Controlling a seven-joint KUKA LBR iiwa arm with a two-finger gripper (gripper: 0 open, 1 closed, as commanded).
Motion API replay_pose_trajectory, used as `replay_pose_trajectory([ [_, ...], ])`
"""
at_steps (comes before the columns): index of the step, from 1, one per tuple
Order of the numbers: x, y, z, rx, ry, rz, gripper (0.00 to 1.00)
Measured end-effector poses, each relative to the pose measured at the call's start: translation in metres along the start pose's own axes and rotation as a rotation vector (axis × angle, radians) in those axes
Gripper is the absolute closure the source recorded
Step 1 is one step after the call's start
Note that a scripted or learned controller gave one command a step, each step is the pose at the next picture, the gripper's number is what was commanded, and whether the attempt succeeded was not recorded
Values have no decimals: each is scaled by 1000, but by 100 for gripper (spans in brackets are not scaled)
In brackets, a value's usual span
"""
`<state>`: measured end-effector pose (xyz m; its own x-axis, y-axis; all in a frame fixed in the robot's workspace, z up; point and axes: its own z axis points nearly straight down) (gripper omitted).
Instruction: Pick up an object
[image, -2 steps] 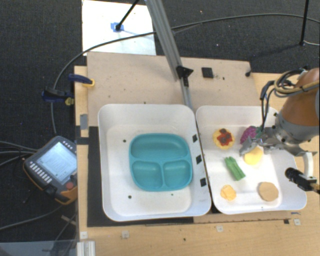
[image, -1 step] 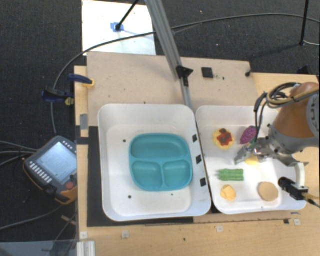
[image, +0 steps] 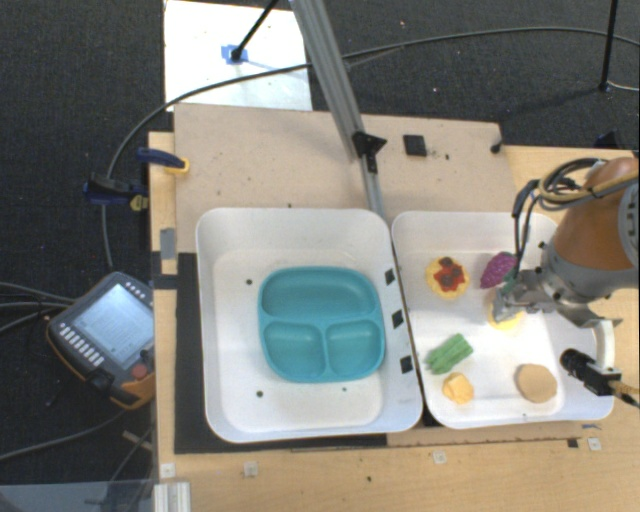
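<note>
Several small toy foods lie in the right white bin (image: 420, 240): a yellow round piece with a red top (image: 447, 276), a purple piece (image: 497, 268), a green piece (image: 449, 352), a small yellow-orange piece (image: 458, 388) and a tan round piece (image: 536, 382). A pale yellow piece (image: 505, 318) sits directly under my gripper (image: 511, 298), which is lowered onto it at the bin's right middle. The arm's grey and orange wrist (image: 590, 235) hangs over the bin's right side and covers the fingers.
The left white bin (image: 225, 330) holds a teal divided plate (image: 322, 323). A metal pole (image: 340, 90) crosses the back of the bench. A handheld control pendant (image: 105, 335) lies off the bench at the left, with cables around it.
</note>
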<state>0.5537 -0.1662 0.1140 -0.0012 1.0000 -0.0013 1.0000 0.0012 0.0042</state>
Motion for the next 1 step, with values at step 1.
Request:
replay_pose_trajectory([
  [1, -8, -1, -47, -2, -1, 2, 100],
])
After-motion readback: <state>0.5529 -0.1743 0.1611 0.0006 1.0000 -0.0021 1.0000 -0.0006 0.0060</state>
